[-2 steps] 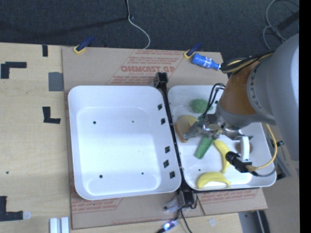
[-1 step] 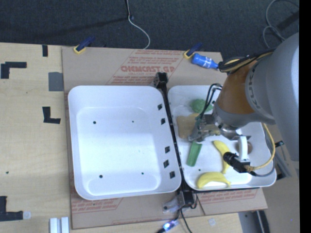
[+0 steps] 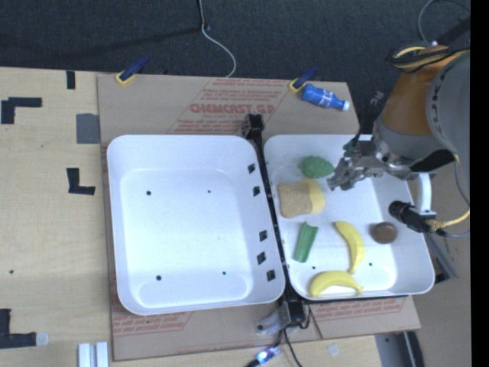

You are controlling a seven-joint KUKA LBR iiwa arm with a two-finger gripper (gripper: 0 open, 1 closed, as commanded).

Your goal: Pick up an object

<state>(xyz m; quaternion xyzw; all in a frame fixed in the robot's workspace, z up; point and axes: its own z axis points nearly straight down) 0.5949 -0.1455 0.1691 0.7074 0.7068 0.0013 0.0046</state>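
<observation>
Pincer (image 3: pixel 341 180) hovering in the right bin (image 3: pixel 405 277), and we cannot tell its state, so we want it centred over the green lump (image 3: pixel 315 166) just beside it, clear of the tan block (image 3: pixel 299 199), before closing.

One fixed camera looked down at a slant from above the table (image 3: pixel 46 205), taking in both bins (image 3: pixel 122 228) whole.
</observation>
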